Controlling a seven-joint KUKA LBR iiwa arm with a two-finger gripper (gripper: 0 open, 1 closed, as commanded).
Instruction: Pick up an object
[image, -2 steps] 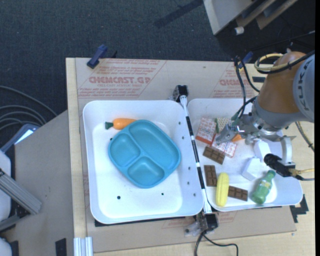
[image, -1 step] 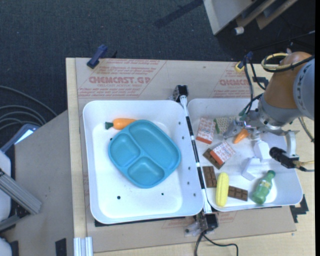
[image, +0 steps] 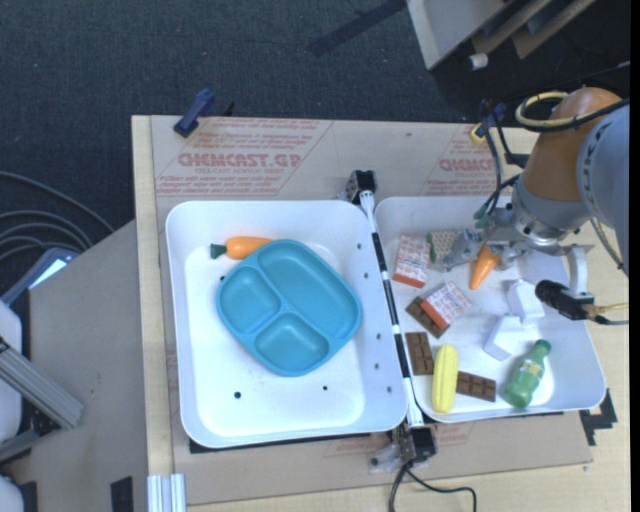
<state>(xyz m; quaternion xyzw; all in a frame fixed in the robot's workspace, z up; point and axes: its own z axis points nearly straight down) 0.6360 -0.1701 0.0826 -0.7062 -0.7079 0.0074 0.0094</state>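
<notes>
the desk (image: 300, 150) carries two white bins. the left bin (image: 200, 400) holds a blue divided plate (image: 288, 305) with a toy carrot (image: 240, 246) just beside its upper edge. the right bin (image: 575, 385) holds the clutter: a yellow corn (image: 444, 378), a green bottle (image: 526, 373), chocolate bars (image: 420, 352), small packets (image: 411, 260) and white blocks (image: 500, 335). the arm (image: 575, 150) is down over the right bin's upper part, and the fingers (image: 484, 262) look clamped on a small orange carrot (image: 483, 268). judged so, the grasp step is in hand; next comes a straight lift, keeping the grip firm.
</notes>
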